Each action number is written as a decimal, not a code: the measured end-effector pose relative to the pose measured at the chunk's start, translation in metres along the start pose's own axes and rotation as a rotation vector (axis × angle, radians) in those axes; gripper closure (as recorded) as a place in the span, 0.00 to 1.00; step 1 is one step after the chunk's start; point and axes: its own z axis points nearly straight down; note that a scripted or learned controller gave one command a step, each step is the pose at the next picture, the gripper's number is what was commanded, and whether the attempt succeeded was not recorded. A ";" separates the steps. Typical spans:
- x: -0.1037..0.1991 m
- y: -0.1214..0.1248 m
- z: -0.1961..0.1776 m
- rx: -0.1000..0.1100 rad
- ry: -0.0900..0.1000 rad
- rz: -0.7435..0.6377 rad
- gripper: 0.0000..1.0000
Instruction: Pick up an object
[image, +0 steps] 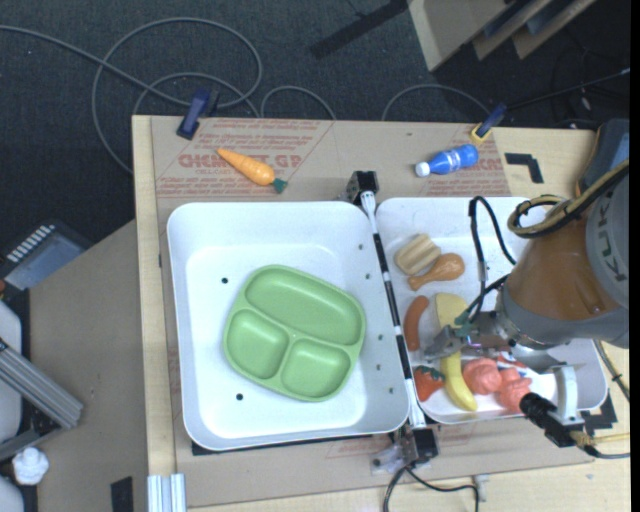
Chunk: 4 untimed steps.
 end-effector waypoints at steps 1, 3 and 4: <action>0.000 0.001 -0.010 -0.003 -0.001 0.001 1.00; -0.011 0.000 0.009 0.000 0.001 0.000 0.00; -0.011 0.000 -0.001 -0.002 0.000 0.001 1.00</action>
